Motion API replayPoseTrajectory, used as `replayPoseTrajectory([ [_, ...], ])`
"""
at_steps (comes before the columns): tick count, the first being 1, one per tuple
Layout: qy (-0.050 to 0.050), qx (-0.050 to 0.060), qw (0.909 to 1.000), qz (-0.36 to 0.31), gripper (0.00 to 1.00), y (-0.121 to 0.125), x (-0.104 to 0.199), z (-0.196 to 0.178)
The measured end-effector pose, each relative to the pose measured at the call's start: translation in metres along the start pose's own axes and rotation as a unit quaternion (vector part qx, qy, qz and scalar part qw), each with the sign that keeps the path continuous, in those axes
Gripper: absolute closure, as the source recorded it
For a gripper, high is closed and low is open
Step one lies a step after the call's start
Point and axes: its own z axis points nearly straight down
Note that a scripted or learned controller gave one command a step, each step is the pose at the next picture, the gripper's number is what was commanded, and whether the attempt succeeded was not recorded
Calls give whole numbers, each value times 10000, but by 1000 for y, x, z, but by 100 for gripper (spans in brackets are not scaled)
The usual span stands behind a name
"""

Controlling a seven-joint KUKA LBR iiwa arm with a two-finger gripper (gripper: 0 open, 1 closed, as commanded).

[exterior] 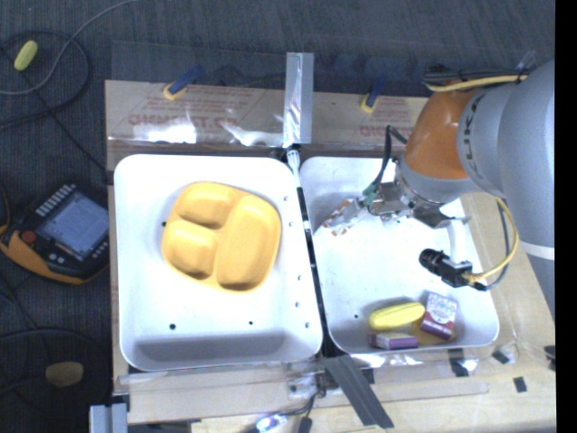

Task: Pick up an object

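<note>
We find the pincer (347, 213) low near the right bin's (469, 336) rear-left corner, fingers' state indeterminable. Nearest candidate, the yellow block (397, 315), lies toward the front edge, long axis left-right.

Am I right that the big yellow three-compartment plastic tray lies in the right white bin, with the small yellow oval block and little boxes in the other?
Not quite: the camera view shows the big yellow three-compartment plastic tray in the left white bin. The small yellow oval block and the little boxes lie in the right white bin, near its front edge.
</note>
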Motion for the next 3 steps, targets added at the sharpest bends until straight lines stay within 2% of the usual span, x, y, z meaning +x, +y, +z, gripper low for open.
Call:
replayPoseTrajectory([
  [1, 13, -30, 9993, -383, 0, 39, -13, 12],
  [2, 31, 177, 9996, 236, 0, -8, -30, -22],
  [3, -5, 7, 9989, 466, 0, 41, -30, 3],
])
